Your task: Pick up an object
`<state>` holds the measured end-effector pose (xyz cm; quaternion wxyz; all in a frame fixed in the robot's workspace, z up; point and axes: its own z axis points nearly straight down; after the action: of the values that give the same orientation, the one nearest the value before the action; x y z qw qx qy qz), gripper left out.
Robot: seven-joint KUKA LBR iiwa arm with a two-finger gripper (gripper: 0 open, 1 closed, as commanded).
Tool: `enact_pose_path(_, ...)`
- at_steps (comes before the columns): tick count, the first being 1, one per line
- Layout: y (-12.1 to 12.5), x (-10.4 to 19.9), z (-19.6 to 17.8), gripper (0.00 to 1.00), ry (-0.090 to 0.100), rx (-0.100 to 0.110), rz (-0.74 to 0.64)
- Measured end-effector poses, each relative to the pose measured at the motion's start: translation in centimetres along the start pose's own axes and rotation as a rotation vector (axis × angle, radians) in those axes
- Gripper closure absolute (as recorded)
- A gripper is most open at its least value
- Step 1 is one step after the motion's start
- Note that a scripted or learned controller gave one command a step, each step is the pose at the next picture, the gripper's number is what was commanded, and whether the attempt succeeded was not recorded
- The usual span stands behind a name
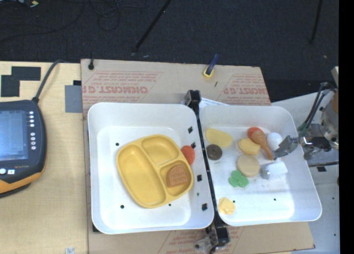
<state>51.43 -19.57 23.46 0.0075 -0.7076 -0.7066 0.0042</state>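
The right bin (301,206) holds several toy foods: a yellow piece (219,136), a brown disc (213,151), an orange-yellow piece (249,146), an orange drumstick-like piece (259,138), a white egg (274,138), a beige round (248,165), a green clover (238,179) and a small yellow piece (226,206). My gripper (275,160) is low over the right bin's right half, just right of the beige round and below the egg. It is open, its two grey fingers (286,146) apart, with nothing gripped between them.
The left bin (102,131) holds a yellow divided plate (138,170) with a brown waffle piece (178,176) in one compartment and a red piece (188,154) at its right edge. A black divider (201,153) separates the bins. A teach pendant (19,142) lies far left.
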Motion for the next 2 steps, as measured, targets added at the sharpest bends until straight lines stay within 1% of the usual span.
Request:
enact_pose_path(1, 0.2, 0.0, -0.6, 0.0, -0.002, -0.01, -0.002)
enact_pose_path(2, -0.7, 0.6, 4.9, 0.0, 0.0, -0.005, -0.004)
